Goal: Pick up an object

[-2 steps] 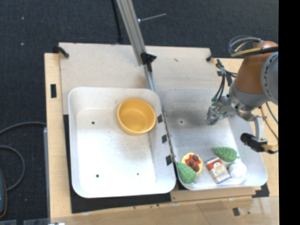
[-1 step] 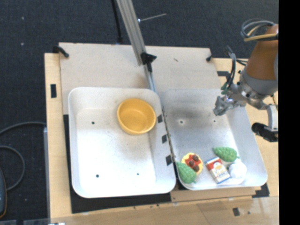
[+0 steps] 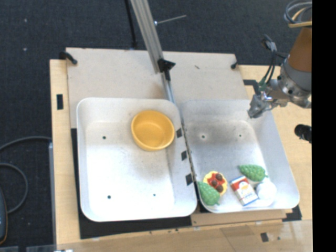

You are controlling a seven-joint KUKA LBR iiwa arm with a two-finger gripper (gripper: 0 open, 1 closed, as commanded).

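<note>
A yellow bowl (image 3: pixel 153 129) sits in the left bin (image 3: pixel 105 193) near its back right. Along the front edge of the right bin (image 3: pixel 226 135) lies a cluster of small items: a green leafy piece (image 3: pixel 209 194), a yellow toy with red berries (image 3: pixel 216 181), a red and white box (image 3: pixel 244 190), a second green piece (image 3: pixel 252 171) and a white ball (image 3: pixel 266 191). My gripper (image 3: pixel 256 107) hangs over the right bin's back right corner, well away from the cluster. Nothing shows under it.
A slanted metal pole (image 3: pixel 149 30) runs from the top down to the gap between the bins. The arm's orange band (image 3: pixel 300 51) is at the right edge. Bare bench board (image 3: pixel 121 72) lies behind the bins.
</note>
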